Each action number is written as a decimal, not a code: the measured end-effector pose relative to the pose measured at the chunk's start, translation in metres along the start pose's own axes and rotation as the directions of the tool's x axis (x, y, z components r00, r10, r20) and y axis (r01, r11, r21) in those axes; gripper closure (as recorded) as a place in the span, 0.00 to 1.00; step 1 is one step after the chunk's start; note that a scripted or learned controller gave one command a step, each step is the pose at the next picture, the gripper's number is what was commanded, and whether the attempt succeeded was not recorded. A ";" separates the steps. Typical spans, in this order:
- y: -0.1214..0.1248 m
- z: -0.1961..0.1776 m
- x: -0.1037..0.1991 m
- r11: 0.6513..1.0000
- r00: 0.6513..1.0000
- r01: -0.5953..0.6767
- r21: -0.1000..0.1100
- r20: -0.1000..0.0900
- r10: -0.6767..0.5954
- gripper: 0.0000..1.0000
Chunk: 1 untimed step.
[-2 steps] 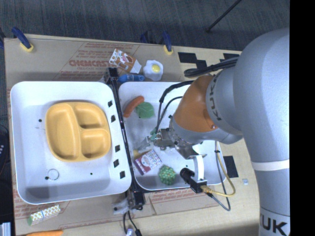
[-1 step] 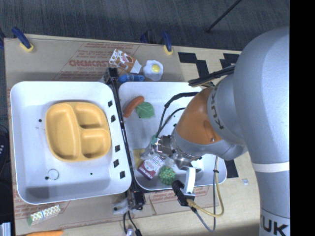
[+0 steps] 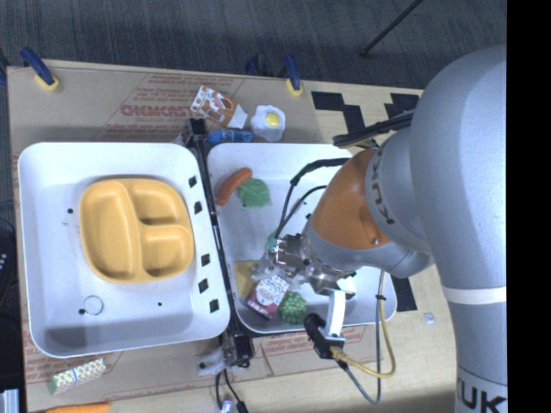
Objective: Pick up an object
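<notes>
Brown cardboard covers the tabletop (image 3: pixel 164 101), and you see 2 white bins sitting side by side on it. Your left bin (image 3: pixel 43 231) holds a yellow tray (image 3: pixel 138 228) with 3 sections. A small clear ring (image 3: pixel 92 305) lies near the bin's front corner.

Your right bin (image 3: pixel 297 157) holds the small things. An orange sausage (image 3: pixel 232 186) lies near the back, just beside a green lump (image 3: pixel 253 194). Near the front you see a red and white packet (image 3: pixel 269 294) with a bumpy green thing (image 3: pixel 293 308) touching it. A pale yellow piece (image 3: pixel 244 273) peeks out behind the packet.

Your big grey arm (image 3: pixel 465 162) comes in from the right, with its orange band (image 3: pixel 344 209) over the right bin. The hand (image 3: pixel 293 261) sits low, right above the packet. You cannot tell if it is released or clenched, or if it grasps anything.

Behind the bins sit a little printed box (image 3: pixel 211 104), a blue thing (image 3: pixel 229 135) and a white and yellow toy egg (image 3: pixel 269 121). A striped wrapper (image 3: pixel 77 374) lies at the front left.
</notes>
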<state>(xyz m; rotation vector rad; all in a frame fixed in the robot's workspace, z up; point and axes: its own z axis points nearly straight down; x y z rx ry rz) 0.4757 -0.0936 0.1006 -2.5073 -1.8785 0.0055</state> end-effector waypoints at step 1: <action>-0.008 -0.091 0.029 0.871 0.871 0.491 -0.005 0.006 -0.491 1.00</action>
